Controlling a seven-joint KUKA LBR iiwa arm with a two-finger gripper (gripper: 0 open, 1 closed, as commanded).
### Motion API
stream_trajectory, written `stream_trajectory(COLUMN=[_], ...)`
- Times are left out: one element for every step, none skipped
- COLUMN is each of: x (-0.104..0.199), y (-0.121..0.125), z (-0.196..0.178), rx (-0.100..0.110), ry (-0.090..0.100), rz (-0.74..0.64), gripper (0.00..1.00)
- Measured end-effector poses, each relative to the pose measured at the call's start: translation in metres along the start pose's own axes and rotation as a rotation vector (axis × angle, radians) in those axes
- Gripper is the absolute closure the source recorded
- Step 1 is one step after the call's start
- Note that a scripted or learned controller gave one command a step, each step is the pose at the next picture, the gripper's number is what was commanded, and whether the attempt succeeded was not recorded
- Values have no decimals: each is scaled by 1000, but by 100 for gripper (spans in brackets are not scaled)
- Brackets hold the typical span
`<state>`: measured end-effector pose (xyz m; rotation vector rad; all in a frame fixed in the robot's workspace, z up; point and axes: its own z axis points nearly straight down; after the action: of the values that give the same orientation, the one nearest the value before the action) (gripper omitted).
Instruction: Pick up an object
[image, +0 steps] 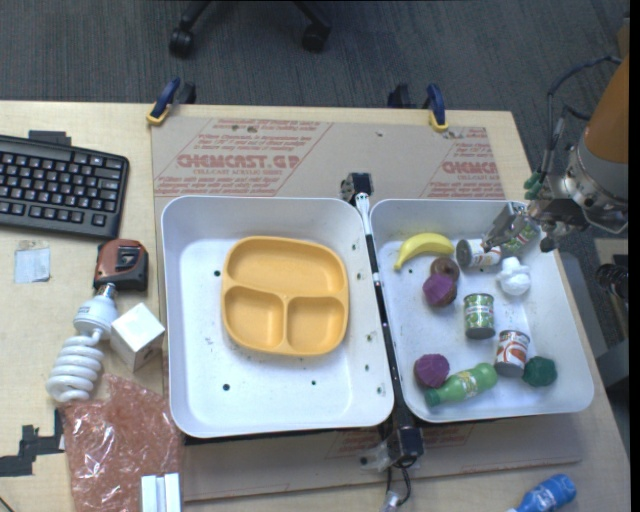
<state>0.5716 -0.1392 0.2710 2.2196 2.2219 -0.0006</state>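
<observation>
Objects for picking lie in the right bin (572, 330) at the frame's right: banana (424, 245), two purple pieces, green can (479, 314), red-labelled can (512, 352), green bottle (462, 385). You will find the jaws (512, 232) at that bin's upper right, among the small items; their state cannot be told. Left bin (190, 300) holds a yellow tray (286, 296).
</observation>
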Motion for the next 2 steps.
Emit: stream_trajectory(x=[12,38], y=[-20,18], z=[178,178], rx=[0,0], ry=[1,0], rz=[2,1], gripper=[0,0])
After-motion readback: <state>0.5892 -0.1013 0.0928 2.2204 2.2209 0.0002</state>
